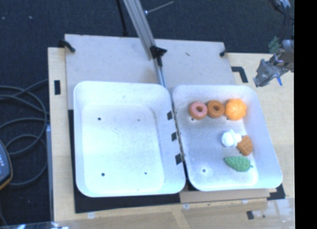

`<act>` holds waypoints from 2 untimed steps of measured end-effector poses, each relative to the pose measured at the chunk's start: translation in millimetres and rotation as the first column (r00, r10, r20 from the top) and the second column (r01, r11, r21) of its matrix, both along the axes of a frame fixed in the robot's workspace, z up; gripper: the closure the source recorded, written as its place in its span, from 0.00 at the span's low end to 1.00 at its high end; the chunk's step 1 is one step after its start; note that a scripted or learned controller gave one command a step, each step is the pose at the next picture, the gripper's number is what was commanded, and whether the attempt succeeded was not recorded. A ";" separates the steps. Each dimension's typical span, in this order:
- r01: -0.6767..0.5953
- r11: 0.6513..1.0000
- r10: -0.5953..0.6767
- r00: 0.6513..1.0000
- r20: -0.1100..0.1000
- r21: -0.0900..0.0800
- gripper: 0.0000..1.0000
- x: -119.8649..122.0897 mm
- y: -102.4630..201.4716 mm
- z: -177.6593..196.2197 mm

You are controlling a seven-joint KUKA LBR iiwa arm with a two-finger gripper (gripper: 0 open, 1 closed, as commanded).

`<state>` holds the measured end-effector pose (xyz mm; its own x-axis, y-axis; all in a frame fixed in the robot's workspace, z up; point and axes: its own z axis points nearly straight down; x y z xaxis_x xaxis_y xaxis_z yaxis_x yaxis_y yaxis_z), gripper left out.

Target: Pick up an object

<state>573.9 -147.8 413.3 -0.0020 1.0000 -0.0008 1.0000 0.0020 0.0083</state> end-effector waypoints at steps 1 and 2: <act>0.007 1.000 -0.007 1.000 -0.015 0.001 1.00 3.3 -68.4 -92.4; 0.001 1.000 -0.001 1.000 0.000 -0.001 1.00 -2.0 -39.6 -1.9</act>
